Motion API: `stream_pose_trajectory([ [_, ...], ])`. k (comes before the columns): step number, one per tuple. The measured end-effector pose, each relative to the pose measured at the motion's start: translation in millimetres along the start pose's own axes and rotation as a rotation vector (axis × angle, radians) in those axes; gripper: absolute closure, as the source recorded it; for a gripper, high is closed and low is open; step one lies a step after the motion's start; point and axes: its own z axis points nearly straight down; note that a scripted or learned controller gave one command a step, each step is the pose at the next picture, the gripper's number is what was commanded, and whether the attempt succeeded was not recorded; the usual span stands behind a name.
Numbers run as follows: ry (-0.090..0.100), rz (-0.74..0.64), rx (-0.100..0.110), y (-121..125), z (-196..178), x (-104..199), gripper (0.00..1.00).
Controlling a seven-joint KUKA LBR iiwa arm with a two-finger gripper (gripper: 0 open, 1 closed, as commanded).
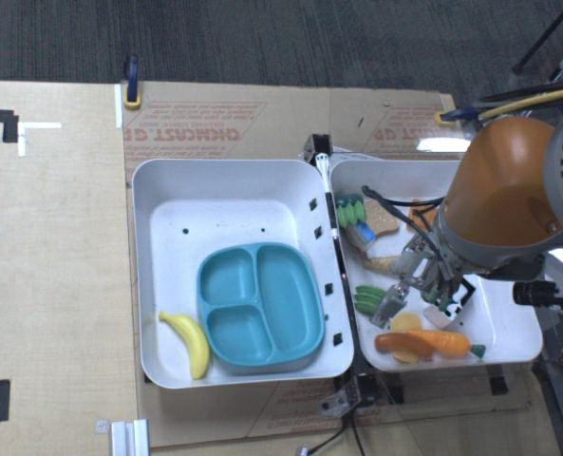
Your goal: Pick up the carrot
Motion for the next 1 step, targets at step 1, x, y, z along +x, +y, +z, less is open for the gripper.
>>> stream_pose_trajectory([
  [1, -0.001, -0.175, -0.001, -58.5, 81.8, -37.2, 0.0],
])
